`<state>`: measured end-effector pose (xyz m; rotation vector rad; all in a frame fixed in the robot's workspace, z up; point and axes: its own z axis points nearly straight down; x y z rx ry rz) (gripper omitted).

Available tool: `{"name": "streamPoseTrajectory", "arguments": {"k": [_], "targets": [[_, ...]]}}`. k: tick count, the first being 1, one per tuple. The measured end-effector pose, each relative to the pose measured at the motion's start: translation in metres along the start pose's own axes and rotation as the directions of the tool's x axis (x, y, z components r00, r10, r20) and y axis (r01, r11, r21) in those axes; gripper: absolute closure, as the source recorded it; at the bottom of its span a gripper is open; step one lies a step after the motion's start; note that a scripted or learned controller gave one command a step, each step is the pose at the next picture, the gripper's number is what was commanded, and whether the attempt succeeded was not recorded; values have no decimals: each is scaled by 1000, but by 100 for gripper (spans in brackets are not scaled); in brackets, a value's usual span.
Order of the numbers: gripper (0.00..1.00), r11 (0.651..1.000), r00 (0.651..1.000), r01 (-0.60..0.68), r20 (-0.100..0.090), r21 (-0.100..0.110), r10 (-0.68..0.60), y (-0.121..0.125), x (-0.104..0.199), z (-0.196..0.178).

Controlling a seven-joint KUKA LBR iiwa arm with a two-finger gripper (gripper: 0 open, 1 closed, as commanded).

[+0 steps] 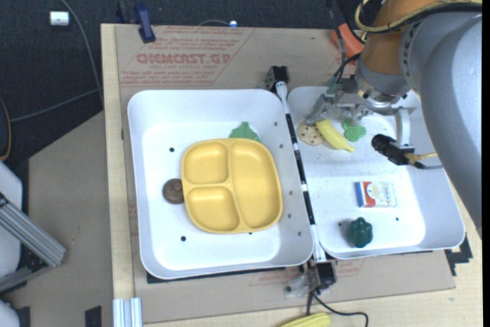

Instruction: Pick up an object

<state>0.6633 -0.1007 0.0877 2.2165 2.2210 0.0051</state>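
Note:
My gripper hangs over the far end of the right bin, under the arm's orange band. Just below it lie a yellow banana, a light green piece and a round tan cracker. The gripper sits right above the banana and the green piece; I cannot tell whether it touches either. Further toward the front of this bin are a small white, red and blue packet and a dark green pepper.
The left bin holds a yellow divided plate, a brown disc at its left and a green leaf-like piece at its far edge. A black clamp stands where the bins meet. The grey arm covers the right bin's far right side.

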Motion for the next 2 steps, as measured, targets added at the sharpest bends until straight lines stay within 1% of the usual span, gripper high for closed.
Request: {"name": "streamPoseTrajectory", "arguments": {"k": [1,2], "targets": [[100,1000,1000,2,1,-4,-2,1,1,-11],[100,1000,1000,1,-3,4,-1,-54,93,-98]]}}
